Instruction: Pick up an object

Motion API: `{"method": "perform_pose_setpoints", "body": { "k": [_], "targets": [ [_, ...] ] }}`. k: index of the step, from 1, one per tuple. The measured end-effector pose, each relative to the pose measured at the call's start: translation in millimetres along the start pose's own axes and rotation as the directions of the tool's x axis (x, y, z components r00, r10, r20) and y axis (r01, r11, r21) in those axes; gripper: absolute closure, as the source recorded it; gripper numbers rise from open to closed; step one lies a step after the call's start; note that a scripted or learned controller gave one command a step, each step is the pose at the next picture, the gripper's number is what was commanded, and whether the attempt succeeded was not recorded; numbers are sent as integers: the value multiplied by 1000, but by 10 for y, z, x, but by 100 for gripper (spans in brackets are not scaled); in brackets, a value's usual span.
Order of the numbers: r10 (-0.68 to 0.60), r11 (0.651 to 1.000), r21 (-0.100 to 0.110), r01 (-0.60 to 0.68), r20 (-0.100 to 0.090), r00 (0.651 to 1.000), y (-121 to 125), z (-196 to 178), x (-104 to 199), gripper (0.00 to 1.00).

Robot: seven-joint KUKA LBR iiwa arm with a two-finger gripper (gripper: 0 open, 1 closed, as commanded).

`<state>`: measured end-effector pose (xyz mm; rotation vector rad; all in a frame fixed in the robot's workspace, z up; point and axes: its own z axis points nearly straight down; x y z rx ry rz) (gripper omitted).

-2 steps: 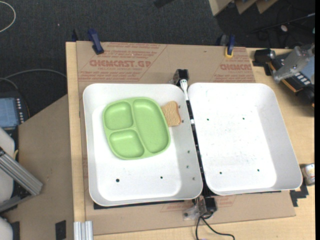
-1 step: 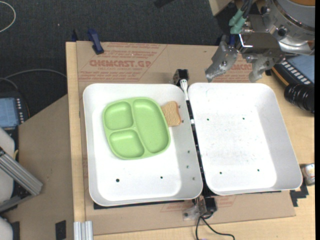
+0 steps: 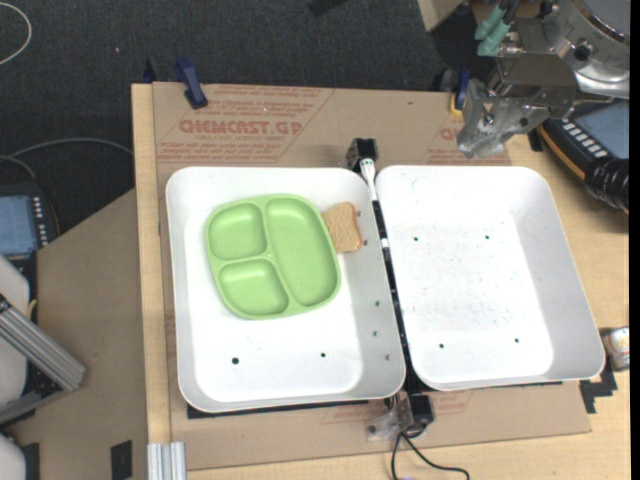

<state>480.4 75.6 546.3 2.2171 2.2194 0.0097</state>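
A green three-compartment plate (image 3: 272, 258) lies in the left white bin (image 3: 280, 363), toward its back. A small tan cracker-like piece (image 3: 344, 227) rests against the plate's right rim, close to the bin's right wall. My gripper (image 3: 482, 140) hangs at the upper right, over the cardboard just behind the back left corner of the right white bin (image 3: 480, 298). It is far from both the plate and the tan piece, and I see nothing in it.
Both bins sit on a cardboard sheet (image 3: 240, 118) held by a blue clamp (image 3: 190, 81) at the back left. A black clip (image 3: 362, 153) stands at the back between the bins. The arm's body and cables crowd the upper right corner.
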Motion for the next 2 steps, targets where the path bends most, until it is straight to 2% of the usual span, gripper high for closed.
{"method": "perform_pose_setpoints", "body": {
  "k": [1,2],
  "targets": [
    [1,1000,21,-1,4,1000,-31,1224,153,100],
    [-1,1000,3,1,0,1000,-15,884,259,100]
  ]
}}
